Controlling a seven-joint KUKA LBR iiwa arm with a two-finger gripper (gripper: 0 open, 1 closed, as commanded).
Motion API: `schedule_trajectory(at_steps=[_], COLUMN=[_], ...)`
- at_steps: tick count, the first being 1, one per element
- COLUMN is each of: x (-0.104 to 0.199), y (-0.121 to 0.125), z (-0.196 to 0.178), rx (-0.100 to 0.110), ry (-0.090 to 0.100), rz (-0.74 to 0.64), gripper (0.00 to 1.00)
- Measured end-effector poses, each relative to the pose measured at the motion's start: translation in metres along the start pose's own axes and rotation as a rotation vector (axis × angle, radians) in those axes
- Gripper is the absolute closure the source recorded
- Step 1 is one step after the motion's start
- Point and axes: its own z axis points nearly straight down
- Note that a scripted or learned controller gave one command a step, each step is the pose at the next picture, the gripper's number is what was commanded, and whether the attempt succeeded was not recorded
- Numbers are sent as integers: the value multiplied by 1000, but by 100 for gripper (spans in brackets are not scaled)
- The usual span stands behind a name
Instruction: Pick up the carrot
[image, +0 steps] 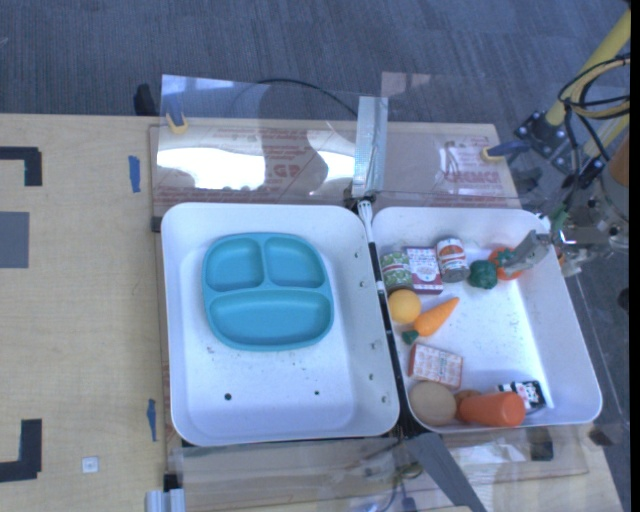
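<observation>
Carrot (436, 317) at right bin's (560, 340) 9 o'clock edge, touching lemon (404, 305). Gripper (548, 244) at 1 o'clock; grip state unclear.

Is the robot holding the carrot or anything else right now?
No, nothing that I can see. The carrot lies loose in the right bin, next to a yellow ball. The tool is at the bin's far right edge, away from it.
</observation>
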Motion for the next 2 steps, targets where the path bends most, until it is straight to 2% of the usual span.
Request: schedule_trajectory(at_steps=[1, 2], x=[80, 83], y=[-7, -25], z=[111, 144], rx=[1, -8], ry=[-1, 0], rz=[164, 57], gripper=[0, 0])
